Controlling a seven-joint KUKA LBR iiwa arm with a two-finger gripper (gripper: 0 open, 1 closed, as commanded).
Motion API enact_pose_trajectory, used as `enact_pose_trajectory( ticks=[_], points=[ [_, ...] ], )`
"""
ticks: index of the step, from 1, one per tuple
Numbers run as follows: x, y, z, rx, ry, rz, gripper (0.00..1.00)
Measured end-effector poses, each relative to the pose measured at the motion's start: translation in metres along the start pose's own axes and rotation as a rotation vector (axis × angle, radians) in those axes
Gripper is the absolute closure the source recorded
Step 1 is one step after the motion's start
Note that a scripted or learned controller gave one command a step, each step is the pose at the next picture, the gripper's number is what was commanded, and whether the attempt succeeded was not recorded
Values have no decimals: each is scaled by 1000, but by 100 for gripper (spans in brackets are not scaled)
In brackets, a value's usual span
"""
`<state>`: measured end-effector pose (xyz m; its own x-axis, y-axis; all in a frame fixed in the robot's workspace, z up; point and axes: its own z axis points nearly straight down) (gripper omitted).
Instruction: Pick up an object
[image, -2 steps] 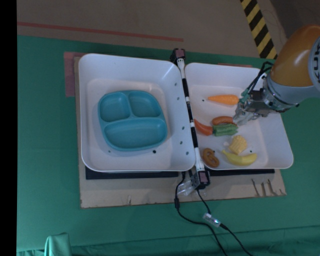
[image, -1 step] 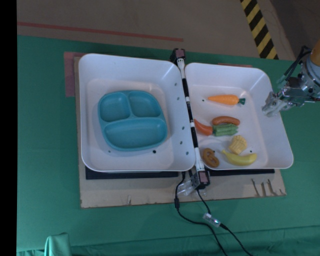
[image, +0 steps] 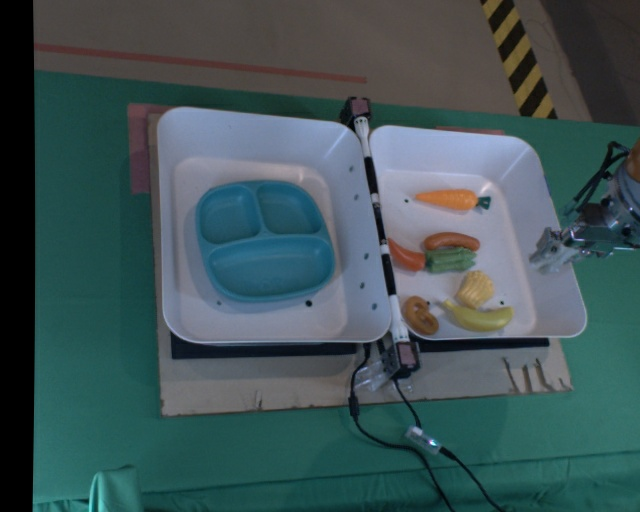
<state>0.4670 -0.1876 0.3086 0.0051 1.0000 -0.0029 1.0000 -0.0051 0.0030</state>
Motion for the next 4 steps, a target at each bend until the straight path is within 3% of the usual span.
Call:
enact_pose_trajectory(
  ticks=[1,2,4],
  points=[
    [0,1,-50,-2,0,-1,100],
    [0,0,-23,0,0,0,100],
    [14,1,-36,-1,1,-2,100]
  ],
)
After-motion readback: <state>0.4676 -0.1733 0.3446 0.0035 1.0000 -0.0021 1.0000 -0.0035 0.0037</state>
